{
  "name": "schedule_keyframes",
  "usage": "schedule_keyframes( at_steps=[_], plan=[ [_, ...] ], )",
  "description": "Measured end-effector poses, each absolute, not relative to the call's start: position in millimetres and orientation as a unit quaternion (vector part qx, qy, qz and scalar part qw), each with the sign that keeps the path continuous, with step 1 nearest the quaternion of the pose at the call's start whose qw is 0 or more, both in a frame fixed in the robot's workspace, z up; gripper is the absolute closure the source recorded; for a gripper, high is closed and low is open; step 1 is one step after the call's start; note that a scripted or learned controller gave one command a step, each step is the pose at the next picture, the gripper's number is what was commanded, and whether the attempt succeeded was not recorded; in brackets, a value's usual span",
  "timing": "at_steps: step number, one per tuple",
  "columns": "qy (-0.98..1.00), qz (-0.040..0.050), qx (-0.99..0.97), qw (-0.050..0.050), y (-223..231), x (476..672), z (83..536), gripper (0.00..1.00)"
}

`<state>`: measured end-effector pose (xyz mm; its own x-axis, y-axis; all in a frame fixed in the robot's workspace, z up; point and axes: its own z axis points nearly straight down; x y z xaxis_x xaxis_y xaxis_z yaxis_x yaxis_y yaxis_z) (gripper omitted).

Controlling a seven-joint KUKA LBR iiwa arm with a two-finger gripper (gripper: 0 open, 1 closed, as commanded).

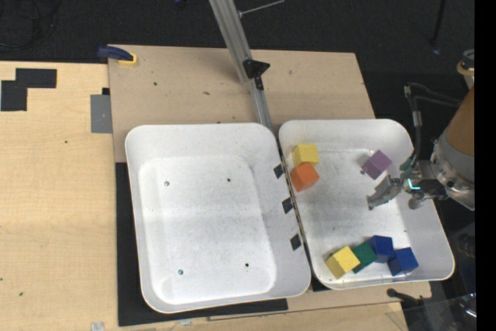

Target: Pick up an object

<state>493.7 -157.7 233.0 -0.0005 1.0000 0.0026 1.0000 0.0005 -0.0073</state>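
Here the tool (397, 193) hangs over the right-hand bin (349, 129), reaching in from the bin's right rim. Two fingers can be made out, one grey finger pointing down-left toward the bin floor and another darker one to its right, with a clear gap between them; nothing sits in that gap, so the tool stands open and carries nothing.

The nearest candidate is the purple block (377, 163). It lies just beyond the tool, up and slightly to the left of the fingertips as the view shows them, close by but apart from them. It sits as a tilted square, so it has no marked long axis, and its corners rather than its flat faces seem turned toward the fingers.

Further out from the tool, across the bin toward the divider, the yellow block (304, 154) rests touching the orange block (304, 177). On the near side of the tool, toward the front rim, a cluster lies together: a second yellow cube (342, 261), a green block (364, 256) and two blue blocks (393, 255), packed against each other.

My judgement is that the purple block is the easiest pick, being alone; the tool would need a short shift up-left and perhaps a wrist turn to meet its faces squarely.
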Motion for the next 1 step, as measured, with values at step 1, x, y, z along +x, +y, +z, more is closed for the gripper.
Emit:
schedule_keyframes(
  at_steps=[1],
  plan=[
    [-0.706, 0.0005, -0.708, 0.001, -158.6, 494.3, 234.8, 0.00]
  ],
)
